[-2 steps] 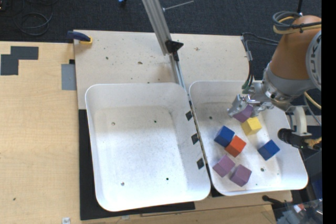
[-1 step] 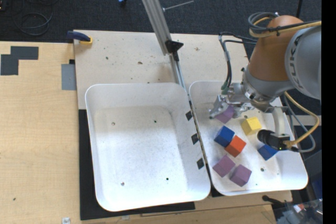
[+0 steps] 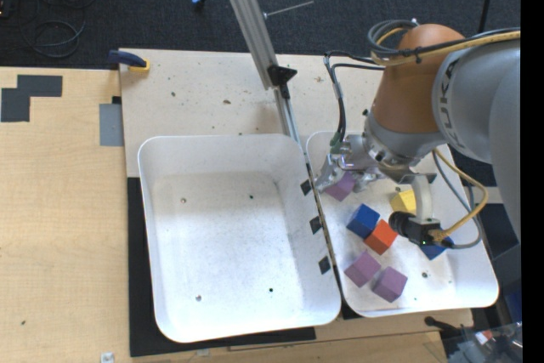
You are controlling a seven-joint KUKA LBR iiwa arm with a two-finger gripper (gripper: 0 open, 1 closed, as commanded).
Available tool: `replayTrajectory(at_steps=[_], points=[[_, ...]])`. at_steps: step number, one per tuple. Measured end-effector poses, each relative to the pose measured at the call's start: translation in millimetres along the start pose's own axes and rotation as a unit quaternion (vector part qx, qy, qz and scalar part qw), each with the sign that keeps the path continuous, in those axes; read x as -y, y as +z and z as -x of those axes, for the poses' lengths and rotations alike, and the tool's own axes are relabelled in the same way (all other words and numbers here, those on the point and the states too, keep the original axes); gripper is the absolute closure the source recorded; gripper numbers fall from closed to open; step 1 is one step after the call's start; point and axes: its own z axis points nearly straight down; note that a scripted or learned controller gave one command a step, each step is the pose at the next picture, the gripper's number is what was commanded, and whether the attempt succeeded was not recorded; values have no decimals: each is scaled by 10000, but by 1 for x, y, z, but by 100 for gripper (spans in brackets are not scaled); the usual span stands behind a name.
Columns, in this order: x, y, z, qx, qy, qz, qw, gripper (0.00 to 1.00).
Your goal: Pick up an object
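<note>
My gripper [image 3: 347, 172] hangs low over the far left part of the right bin [image 3: 476, 289], below the grey and orange wrist. A purple block [image 3: 341, 186] lies right under it, touching or nearly touching it; I cannot make out a grasp. Further toward the front of this bin lie a blue block [image 3: 363, 221], an orange block [image 3: 382, 236], a yellow block [image 3: 405, 201] and two more purple blocks [image 3: 363, 269] [image 3: 389, 283]. A dark blue block [image 3: 434, 248] sits partly under a cable.
The left bin [image 3: 161, 174] adjoins the right one along a shared rim with black clips [image 3: 316, 224]. An aluminium bar [image 3: 253, 21] slants down from the back to that rim. Cables [image 3: 463, 217] loop over the right bin's right side. A blue-yellow clamp [image 3: 129, 60] lies at the bench's back left.
</note>
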Motion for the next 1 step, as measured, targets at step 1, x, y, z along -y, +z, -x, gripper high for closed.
replayTrajectory(at_steps=[1], points=[[15,0,-51,1,-3,-3,10000,100]])
